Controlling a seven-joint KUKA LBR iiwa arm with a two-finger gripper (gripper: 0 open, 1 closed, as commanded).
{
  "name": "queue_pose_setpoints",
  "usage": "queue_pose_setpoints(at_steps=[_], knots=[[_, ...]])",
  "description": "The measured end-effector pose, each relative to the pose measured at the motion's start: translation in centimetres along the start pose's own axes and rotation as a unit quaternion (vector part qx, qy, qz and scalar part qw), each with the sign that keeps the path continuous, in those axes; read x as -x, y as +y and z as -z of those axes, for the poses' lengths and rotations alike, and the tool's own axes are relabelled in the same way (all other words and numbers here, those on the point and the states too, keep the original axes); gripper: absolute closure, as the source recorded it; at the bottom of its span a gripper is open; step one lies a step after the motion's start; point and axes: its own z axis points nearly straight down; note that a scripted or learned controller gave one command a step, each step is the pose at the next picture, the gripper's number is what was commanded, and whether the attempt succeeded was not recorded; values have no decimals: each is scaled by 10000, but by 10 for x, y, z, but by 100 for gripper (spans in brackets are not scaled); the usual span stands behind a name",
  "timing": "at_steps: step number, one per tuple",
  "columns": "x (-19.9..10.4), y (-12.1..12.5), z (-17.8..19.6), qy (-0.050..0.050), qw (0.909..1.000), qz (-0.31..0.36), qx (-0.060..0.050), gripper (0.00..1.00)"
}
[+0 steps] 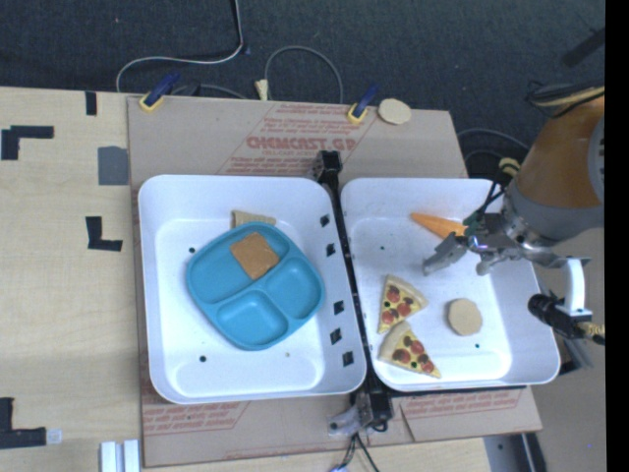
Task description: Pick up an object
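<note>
The right bin (pixel 511 362) holds an orange carrot piece (pixel 437 224), two pizza slices (pixel 400 301) (pixel 410 350) and a round tan biscuit (pixel 464 317). My gripper (pixel 464 261) hangs over this bin's middle right, just below the carrot and above the biscuit. Its two fingers are spread open with nothing between them. One dark finger (pixel 441 257) points left toward the upper pizza slice.
The left bin (pixel 162 264) bears a blue divided plate (pixel 257 285) with a brown toast square (pixel 256 254) on it, and a tan slice (pixel 253 219) behind the plate. A round tan disc (pixel 395 112) lies on the cardboard beyond the bins.
</note>
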Motion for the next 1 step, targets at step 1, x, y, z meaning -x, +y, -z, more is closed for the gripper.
queue_pose_setpoints(at_steps=[1], knots=[[-3, 99, -52, -8, 10000, 20, 35, 0]])
